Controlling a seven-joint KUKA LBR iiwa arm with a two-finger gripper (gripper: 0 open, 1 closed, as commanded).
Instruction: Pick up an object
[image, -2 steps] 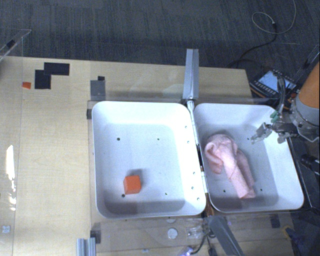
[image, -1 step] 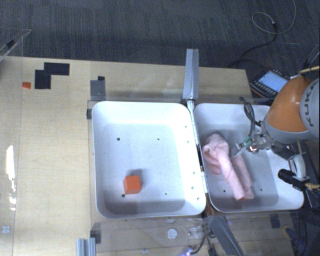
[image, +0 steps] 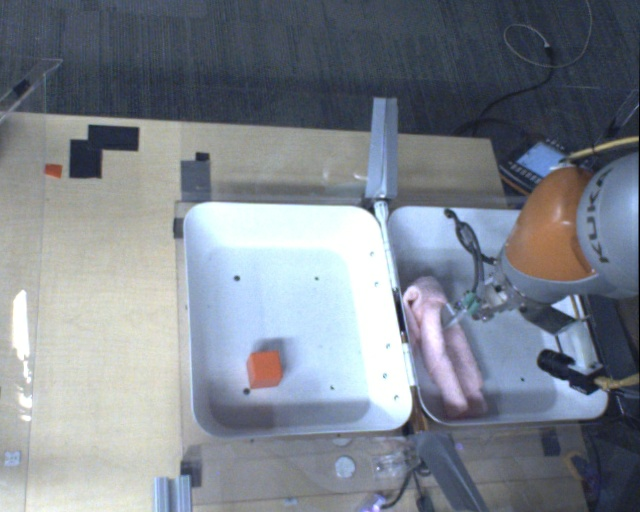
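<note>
Bench (image: 100, 330) of pale wood filled the left of the frame, bare apart from black tape shapes (image: 100, 148) and a small orange marker (image: 53, 171) at upper left, plus glare streaks at the left edge. Dark carpet (image: 250, 50) ran across the top, with a thin cable loop (image: 545, 40) at upper right.

Left bin (image: 290, 250) sat centre-left, white, shallow, rounded corners. Orange cube (image: 265, 369) lay on its floor in the lower-left part, alone, near the front wall but not touching it; wide open floor above and to the right of it. A grey metal upright (image: 383, 150) stood above the seam between the bins.

Right bin (image: 520, 390) lay just beside the left one, rims meeting at the seam. Pink soft roll (image: 445, 350) lay along its left wall, slanting from upper left to lower right, lower end near the front rim. Floor right of the roll was partly shadowed and crowded by the arm.

Arm (image: 560, 230), grey with an orange band, came in from the right over the right bin. Gripper (image: 478, 303) was just right of the roll's upper end, close to it; contact could not be told, and whether it was clenched or released could not be told either. Nothing was seen held.
</note>
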